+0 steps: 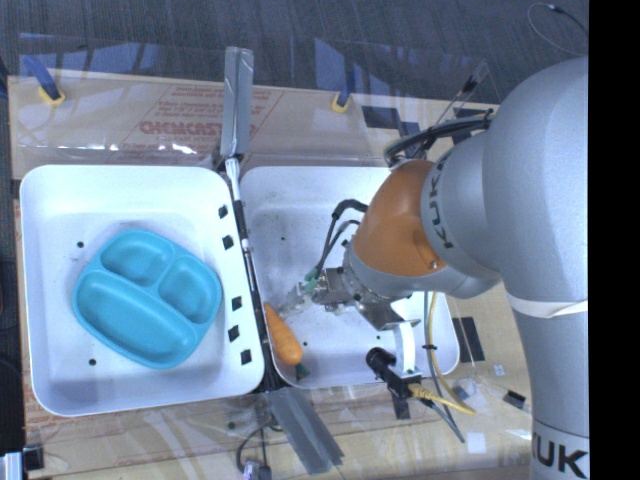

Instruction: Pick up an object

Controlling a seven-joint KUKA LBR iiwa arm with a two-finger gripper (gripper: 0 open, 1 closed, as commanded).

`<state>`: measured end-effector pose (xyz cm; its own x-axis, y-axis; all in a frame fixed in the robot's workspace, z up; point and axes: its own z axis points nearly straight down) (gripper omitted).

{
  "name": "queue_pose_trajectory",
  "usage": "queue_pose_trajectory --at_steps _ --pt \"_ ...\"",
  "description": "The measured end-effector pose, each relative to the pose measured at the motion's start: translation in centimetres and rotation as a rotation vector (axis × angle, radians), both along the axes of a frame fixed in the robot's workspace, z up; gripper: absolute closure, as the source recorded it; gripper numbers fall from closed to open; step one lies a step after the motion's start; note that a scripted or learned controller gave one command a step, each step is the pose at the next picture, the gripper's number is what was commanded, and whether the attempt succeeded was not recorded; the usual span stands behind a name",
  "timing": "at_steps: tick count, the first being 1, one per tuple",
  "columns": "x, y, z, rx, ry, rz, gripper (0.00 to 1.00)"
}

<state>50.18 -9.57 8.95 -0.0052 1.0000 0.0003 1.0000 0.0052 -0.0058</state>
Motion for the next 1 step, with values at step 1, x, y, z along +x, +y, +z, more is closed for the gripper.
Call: queue_pose_trajectory --at_steps 1 --pt "-1.46 0.03 0.31 -0.005 -0.013 0.0 0.0"
